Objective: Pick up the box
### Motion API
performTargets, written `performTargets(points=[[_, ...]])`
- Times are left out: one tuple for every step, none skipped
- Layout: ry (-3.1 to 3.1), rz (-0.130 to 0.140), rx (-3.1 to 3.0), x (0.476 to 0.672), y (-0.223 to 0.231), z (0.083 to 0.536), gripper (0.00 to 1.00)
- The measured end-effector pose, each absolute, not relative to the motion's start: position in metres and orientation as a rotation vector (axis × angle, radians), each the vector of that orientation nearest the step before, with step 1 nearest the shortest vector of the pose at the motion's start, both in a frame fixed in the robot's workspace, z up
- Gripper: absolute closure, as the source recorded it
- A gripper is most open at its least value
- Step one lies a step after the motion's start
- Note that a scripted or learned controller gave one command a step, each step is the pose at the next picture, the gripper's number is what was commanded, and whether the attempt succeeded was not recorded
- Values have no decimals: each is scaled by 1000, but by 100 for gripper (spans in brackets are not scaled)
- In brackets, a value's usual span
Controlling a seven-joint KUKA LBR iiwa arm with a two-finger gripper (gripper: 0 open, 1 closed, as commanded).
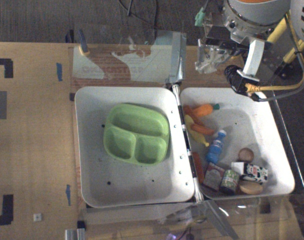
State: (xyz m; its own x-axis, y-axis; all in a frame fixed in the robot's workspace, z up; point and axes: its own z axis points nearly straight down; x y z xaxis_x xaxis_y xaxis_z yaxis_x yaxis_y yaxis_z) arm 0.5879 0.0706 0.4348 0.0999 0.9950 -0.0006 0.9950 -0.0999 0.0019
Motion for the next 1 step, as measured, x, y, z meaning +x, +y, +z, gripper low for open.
performTargets(points=[[2327, -4, 2113, 569, 214, 406, 100]])
